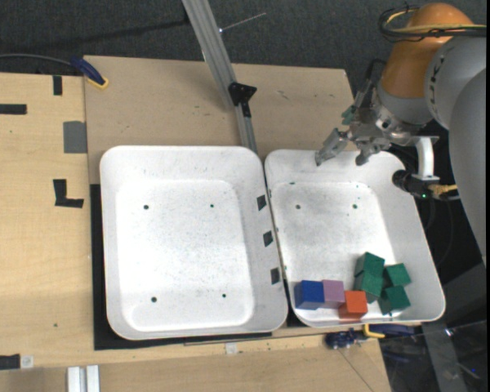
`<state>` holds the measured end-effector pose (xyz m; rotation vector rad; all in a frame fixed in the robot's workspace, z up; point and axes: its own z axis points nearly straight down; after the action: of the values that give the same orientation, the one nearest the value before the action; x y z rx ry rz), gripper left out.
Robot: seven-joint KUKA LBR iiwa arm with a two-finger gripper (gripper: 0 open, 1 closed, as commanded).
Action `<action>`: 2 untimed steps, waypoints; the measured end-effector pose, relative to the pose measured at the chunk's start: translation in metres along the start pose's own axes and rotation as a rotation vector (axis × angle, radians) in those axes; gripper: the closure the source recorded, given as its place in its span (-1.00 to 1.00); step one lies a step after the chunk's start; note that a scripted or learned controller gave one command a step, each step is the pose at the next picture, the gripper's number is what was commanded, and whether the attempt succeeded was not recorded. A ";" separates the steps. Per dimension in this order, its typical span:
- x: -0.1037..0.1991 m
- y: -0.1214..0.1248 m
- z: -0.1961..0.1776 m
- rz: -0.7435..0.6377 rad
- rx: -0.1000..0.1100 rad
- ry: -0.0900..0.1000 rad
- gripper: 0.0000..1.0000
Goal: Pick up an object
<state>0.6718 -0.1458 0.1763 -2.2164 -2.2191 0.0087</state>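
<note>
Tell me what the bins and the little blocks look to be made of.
Right bin and left bin: likely moulded plastic, white and matte, with rounded rims, speckled with grey scuffs. Blue block, orange block, green blocks: solid flat colour with crisp edges, probably painted wood or foam; the look leaves it open.

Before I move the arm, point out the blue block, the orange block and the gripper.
blue block [310, 293]: camera view, top face.
orange block [355, 303]: camera view, top face.
gripper [343, 156]: camera view, midway between its spread fingers, above the right bin's far rim.
</note>
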 end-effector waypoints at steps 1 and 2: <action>-0.002 0.005 0.062 -0.001 0.000 0.000 -1.00; -0.003 0.004 0.083 0.001 0.003 -0.003 -1.00</action>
<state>0.6753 -0.1487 0.0935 -2.2170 -2.2177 0.0153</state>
